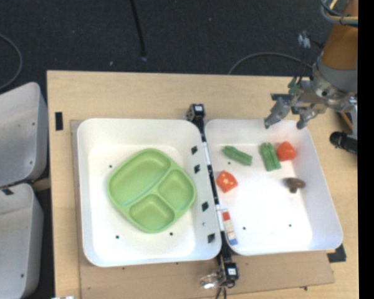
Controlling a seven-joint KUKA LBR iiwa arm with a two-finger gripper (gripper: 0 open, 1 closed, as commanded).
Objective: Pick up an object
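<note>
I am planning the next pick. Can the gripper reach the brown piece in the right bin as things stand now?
Probably yes. The gripper hangs open above the right bin's far edge, and the brown piece lies alone on bare floor, apart from the red piece.

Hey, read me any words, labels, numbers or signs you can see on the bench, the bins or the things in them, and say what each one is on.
No text reads clearly here.
The small packet at the right bin's left edge has red and blue markings, too blurred to read.
The green divided plate, the two green pieces and the two red pieces bear no visible writing.
</note>
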